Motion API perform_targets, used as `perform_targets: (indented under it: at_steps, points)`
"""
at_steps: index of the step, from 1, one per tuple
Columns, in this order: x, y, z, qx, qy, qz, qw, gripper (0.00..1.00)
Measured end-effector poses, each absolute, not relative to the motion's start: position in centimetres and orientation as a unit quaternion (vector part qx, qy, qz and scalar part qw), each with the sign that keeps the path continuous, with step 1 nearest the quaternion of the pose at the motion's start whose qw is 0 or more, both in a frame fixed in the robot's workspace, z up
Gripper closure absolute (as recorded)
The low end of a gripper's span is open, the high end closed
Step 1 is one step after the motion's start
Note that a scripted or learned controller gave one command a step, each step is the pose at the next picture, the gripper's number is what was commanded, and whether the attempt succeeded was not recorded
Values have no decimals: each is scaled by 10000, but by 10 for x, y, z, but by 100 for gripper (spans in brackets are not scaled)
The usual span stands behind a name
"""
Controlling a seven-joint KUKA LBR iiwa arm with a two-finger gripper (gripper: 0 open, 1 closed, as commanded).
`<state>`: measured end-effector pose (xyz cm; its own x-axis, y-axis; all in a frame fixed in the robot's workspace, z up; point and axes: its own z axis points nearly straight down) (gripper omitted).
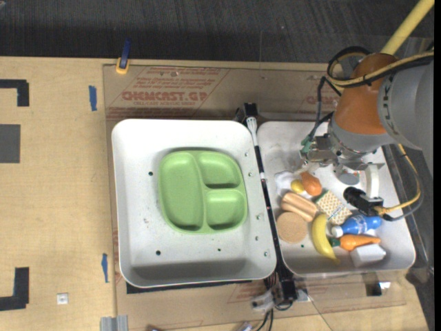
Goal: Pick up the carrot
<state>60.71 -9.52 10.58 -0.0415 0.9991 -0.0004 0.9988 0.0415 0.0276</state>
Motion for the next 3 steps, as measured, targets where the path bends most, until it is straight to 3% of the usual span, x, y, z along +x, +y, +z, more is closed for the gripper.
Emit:
perform_targets:
  at_steps: [1,2,3]
  points:
    - [607,-95,105,6925,7213,93,89,0]
    - [585,-95,93,7393,6734,60,19,0]
    - [568,-154,91,8066,5910,46,23,0]
